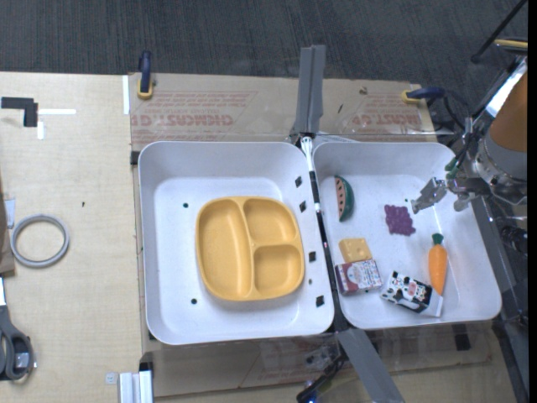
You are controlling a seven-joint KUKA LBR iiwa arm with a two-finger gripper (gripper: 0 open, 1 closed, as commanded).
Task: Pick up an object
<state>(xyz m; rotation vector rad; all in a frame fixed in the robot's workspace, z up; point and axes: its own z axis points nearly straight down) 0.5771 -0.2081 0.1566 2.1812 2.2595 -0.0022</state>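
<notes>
A glossy yellow divided plate (pixel 249 248) fills the left bin (pixel 159 250). In the right bin (pixel 470 309), knobbly purple grapes (pixel 399 219) lie just left of the end effector (pixel 443 193), its fingers spread and holding nothing, near the bin's right edge; a smooth orange carrot (pixel 438 264) lies below it.

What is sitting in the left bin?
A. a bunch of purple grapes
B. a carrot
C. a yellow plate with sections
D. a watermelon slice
C, because the yellow plate with sections lies in the left bin, while the carrot, purple grapes and watermelon slice all lie in the right bin.
</notes>
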